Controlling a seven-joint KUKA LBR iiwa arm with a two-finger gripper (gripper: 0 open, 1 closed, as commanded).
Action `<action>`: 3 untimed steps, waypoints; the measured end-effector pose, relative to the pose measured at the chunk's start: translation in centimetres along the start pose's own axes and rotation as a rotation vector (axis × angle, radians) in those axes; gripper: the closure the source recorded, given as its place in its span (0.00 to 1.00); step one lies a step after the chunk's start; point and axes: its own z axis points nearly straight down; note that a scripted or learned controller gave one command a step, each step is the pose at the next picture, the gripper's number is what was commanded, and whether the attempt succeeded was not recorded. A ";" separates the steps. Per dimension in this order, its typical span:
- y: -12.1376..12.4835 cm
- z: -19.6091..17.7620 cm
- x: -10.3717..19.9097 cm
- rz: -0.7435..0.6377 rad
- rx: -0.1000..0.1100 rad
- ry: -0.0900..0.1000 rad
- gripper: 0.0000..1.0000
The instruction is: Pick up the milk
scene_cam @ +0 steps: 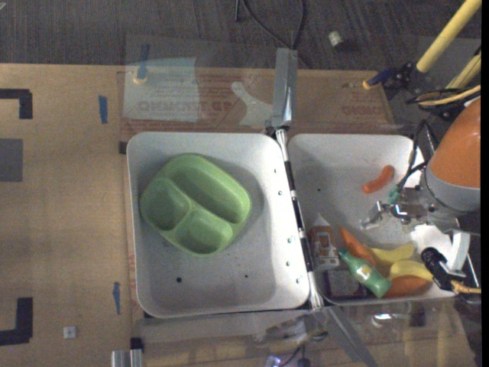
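Orange-banded arm (458, 159) over right bin (336, 159), tool (382, 212) low beside milk (324, 248), grip state unclear.

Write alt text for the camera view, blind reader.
The arm's tool hangs over the right bin, above a heap of toy food in its near corner: a small milk carton, green bottle, carrot and bananas. The left bin holds a green divided plate.
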 end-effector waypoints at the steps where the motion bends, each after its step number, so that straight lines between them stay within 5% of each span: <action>1: -0.5 5.0 3.4 0.006 -0.009 -0.003 0.00; 2: 0.9 -13.2 -6.1 0.131 -0.003 -0.002 0.00; 3: 0.2 -2.4 -0.6 0.196 0.001 0.000 0.00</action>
